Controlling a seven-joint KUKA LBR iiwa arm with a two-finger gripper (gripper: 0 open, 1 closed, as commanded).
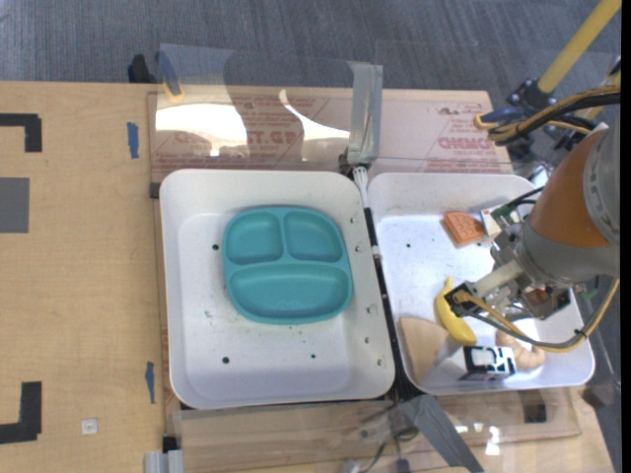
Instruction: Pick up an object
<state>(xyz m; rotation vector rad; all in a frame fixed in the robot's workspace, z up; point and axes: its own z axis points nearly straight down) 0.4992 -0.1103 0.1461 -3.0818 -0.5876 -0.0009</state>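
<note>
Bananas like this toy one (455,315) slip easily, so the gripper (480,302) should close squarely across its curved middle. It lies in the right bin (414,235), below the orange block (461,228). Whether the gripper grasps anything, I cannot tell.

Robotics lab: taped plywood bench (69,264), twin white bins (187,264), cabling.

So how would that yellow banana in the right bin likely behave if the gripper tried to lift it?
The banana looks curved and smooth, so it may pivot or slip between narrow fingers. It appears to be a light, stiff toy. It lies beside the gripper and a tan piece, so a nudge could slide it against them rather than roll it far.
</note>
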